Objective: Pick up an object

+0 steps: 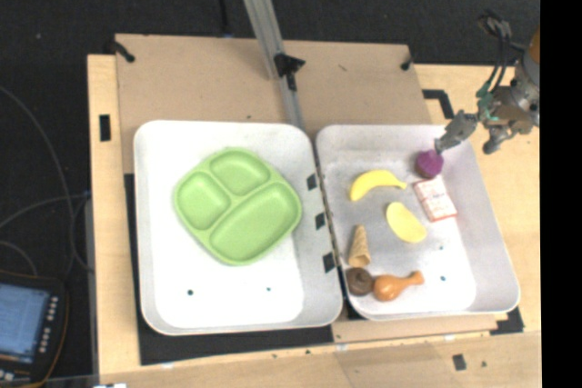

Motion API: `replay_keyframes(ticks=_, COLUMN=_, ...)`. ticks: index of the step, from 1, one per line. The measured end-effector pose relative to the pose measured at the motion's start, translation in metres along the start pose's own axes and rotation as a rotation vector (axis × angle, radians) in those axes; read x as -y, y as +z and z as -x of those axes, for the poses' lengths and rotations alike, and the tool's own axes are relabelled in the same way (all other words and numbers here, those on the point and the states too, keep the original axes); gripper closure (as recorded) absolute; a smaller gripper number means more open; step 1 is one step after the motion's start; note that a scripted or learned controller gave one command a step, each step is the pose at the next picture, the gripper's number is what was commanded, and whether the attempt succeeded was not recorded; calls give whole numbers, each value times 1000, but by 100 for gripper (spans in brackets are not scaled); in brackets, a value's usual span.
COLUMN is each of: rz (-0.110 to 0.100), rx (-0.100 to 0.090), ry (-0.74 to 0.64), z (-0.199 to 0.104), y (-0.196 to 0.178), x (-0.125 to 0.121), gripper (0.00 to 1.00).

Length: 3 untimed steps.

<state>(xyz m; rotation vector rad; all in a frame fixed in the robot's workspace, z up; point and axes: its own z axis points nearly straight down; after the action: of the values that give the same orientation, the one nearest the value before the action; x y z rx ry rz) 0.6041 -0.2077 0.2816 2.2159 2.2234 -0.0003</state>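
Observation:
The right bin (pixel 482 286) holds several toy foods: a yellow banana (pixel 376 184), a purple round piece (pixel 430 163), a small white and red box (pixel 436 200), a yellow wedge (pixel 406 223), an ice cream cone (pixel 359 245), a brown donut (pixel 359 281) and an orange drumstick (pixel 397 285). My gripper (pixel 475 139) hangs over the bin's far right corner, open, with nothing between its fingers. Its left finger (pixel 452 136) points down just above and right of the purple piece.
A green divided plate (pixel 238 204) lies in the left bin (pixel 164 286). A slanted metal post (pixel 259 9) rises from behind the bins' shared edge. A tablet (pixel 27 323) sits off the bench at the lower left.

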Motion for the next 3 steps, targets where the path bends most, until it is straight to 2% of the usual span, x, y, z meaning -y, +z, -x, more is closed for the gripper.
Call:
replay_keyframes(ticks=1, rz=0, rx=1, ry=0, z=0, y=0, x=0, gripper=0)
replay_keyframes(ticks=2, rz=-4, rx=1, ry=4, z=9, y=53, x=-6, gripper=0)
replay_keyframes(ticks=3, rz=-4, rx=0, ry=4, z=6, y=96, x=-5, gripper=0)
